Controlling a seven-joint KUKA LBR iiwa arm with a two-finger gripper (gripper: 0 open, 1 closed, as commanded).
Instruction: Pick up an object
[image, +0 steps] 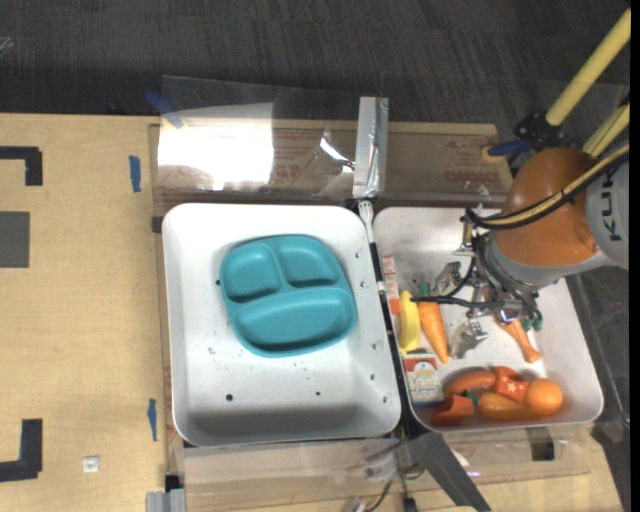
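Observation:
The right bin (432, 225) holds a pile of toy food: a yellow banana-like piece (408, 321), an orange carrot (432, 329), a second carrot (522, 341) further right, a red piece (470, 381), an orange fruit (543, 397) and a small printed box (424, 377). My gripper (478, 312) hangs low over the middle of this bin, between the two carrots, under the orange band (540, 205) of the arm. Cables and metal parts hide its tips. Nothing is visibly held between them.
The left bin (200, 380) holds a teal divided plate (287, 293) upside down or flat near its centre. A clear plastic shield (260, 150) stands behind the bins. Yellow tubing (590, 65) crosses the upper right. Wooden bench lies to the left.

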